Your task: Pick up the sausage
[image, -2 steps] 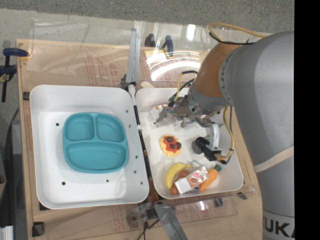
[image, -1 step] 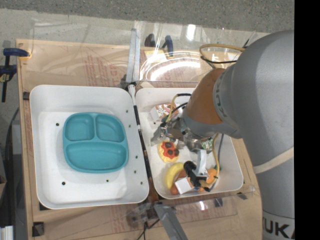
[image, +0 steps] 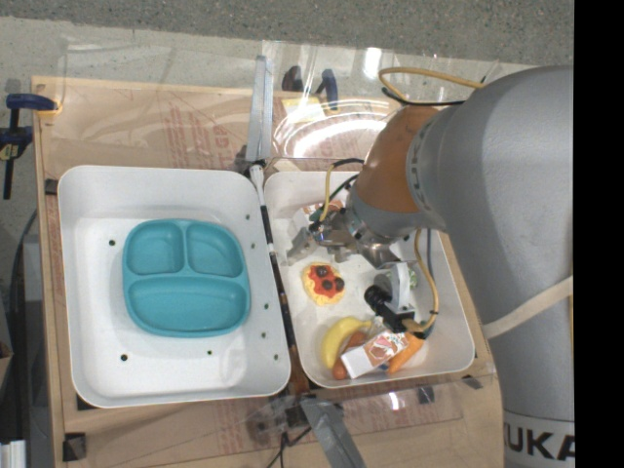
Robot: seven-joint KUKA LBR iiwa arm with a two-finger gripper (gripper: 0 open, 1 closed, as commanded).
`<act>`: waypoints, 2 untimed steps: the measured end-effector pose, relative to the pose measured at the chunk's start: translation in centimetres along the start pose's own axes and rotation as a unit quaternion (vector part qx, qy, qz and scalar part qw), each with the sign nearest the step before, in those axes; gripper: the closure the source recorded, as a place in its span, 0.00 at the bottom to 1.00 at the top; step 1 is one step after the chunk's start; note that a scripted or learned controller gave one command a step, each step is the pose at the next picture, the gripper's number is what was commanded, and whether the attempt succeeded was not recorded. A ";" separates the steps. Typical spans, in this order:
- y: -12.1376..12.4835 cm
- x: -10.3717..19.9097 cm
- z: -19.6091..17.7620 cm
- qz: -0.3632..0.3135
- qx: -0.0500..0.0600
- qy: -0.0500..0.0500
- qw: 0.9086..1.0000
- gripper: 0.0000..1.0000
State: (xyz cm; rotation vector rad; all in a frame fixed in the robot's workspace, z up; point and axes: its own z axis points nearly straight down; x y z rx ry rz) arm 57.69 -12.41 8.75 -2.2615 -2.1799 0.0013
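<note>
In the right bin [image: 458, 344], a reddish-brown piece that looks like the sausage [image: 339, 369] peeks out at the front, mostly hidden under a yellow banana [image: 341, 337] and a small carton [image: 374, 355]. My gripper [image: 317, 234] hangs low over the back left part of that bin, above and behind a round pizza toy [image: 324, 283]. It is well apart from the sausage. The wrist and arm hide much of the bin's back.
An orange carrot [image: 408, 352] lies beside the carton at the front right. A small red-and-white item [image: 314, 209] sits behind the gripper. The left bin [image: 88, 359] holds a teal divided plate [image: 185, 305]. A clamp [image: 19, 130] stands at the bench's left edge.
</note>
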 end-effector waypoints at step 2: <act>2.3 -3.0 0.1 0.123 0.002 0.000 0.992 0.00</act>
